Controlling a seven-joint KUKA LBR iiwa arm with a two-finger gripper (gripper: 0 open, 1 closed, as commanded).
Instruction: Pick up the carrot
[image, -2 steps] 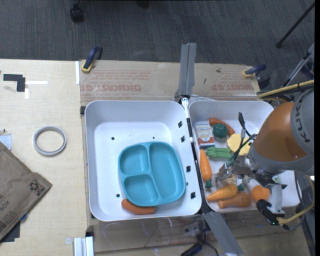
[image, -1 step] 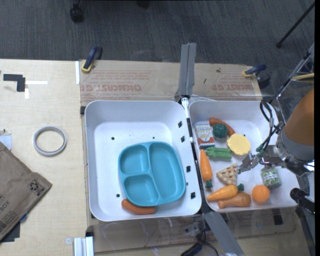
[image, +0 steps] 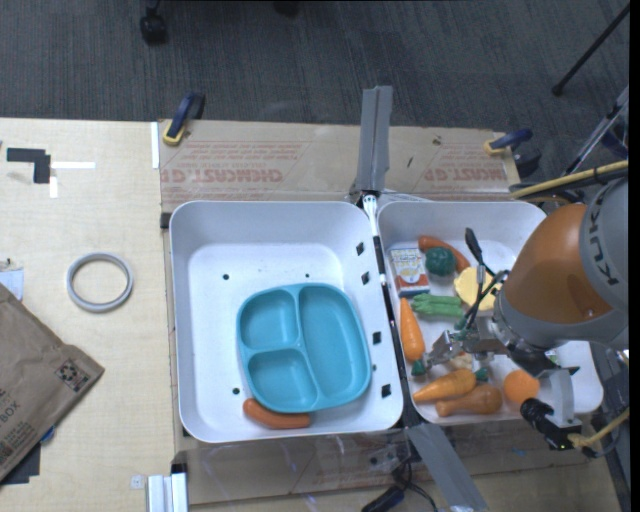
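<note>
Orange and tapered, the carrot (image: 410, 330) lay in the right bin (image: 520, 212) against its nine o'clock wall, long axis twelve-to-six, at ten o'clock from the gripper (image: 458, 348), whose state I could not tell

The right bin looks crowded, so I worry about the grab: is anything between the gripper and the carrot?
Nothing visible stands between them. The gripper sits low in the right bin, right beside the carrot lying along the bin's left wall. Crowding is the issue: a green vegetable and another orange piece lie close around it.
</note>
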